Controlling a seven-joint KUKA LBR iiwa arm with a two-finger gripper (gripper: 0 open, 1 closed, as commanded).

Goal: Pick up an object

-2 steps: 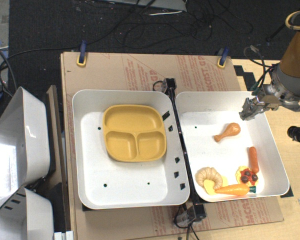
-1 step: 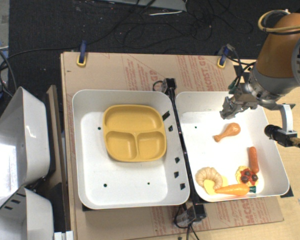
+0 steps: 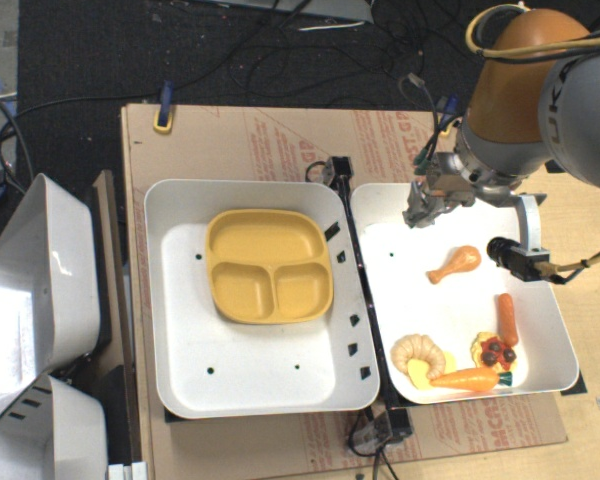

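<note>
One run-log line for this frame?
gripper: above right bin's far-left corner, holding nothing | chicken drumstick: on bin floor, untouched | yellow divided plate: left bin

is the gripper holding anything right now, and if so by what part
Nothing is held. The gripper hangs over the far end of the right bin with no object between its fingers; the drumstick lies apart from it on the bin floor.

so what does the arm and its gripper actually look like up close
The arm is grey with a wide, rounded orange band above the wrist and a thin yellowish cable looped over it. The gripper is a small dark metal block, with thin wires running beside the wrist.
</note>
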